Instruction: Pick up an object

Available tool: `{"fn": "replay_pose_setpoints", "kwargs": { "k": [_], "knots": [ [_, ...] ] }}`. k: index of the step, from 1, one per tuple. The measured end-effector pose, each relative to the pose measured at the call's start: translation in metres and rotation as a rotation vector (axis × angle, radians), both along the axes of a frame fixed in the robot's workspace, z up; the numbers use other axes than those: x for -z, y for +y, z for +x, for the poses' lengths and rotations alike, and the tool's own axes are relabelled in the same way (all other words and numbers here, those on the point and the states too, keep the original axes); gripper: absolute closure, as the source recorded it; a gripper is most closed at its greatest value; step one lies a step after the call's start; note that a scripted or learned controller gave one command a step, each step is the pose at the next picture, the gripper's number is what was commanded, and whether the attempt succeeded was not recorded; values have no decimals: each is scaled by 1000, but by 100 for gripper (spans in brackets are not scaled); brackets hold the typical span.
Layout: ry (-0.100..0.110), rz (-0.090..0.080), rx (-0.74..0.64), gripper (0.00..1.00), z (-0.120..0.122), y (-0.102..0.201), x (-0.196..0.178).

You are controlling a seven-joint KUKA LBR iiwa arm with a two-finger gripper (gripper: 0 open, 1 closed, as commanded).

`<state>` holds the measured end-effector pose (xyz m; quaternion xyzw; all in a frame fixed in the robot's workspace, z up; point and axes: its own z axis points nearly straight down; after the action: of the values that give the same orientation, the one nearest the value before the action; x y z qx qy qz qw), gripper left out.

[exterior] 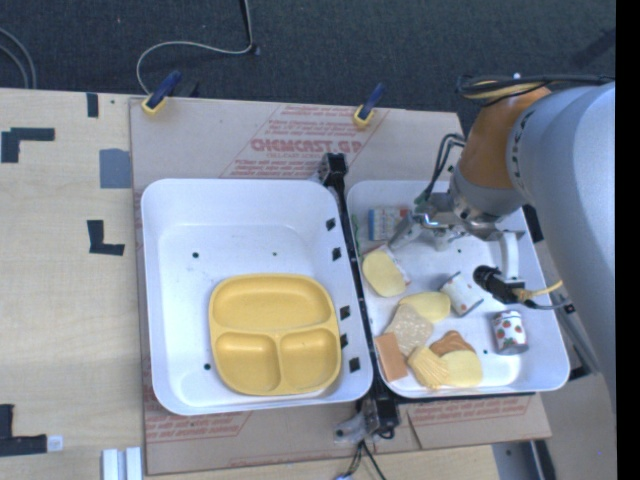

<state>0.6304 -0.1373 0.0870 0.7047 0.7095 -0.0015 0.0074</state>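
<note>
My gripper hangs low over the back of the right bin, below the orange band of the arm. Just to its left lies a small striped box against the bin's wall. Nothing shows held in the gripper. In front of it lie a pale yellow round piece, a yellow lump, a beige cracker, a brown wedge and a ridged yellow chip. A white cylinder and a small spotted can sit to the right.
The left bin holds a yellow divided plate. A black divider runs between the bins. The arm's grey body covers the right bin's far right side. Clamps and a cable lie behind the bins.
</note>
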Motion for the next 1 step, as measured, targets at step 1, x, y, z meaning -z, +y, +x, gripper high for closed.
{"fn": "replay_pose_setpoints", "kwargs": {
  "k": [1],
  "knots": [
    [36,-1,0,0,34,25,3]
  ]
}}
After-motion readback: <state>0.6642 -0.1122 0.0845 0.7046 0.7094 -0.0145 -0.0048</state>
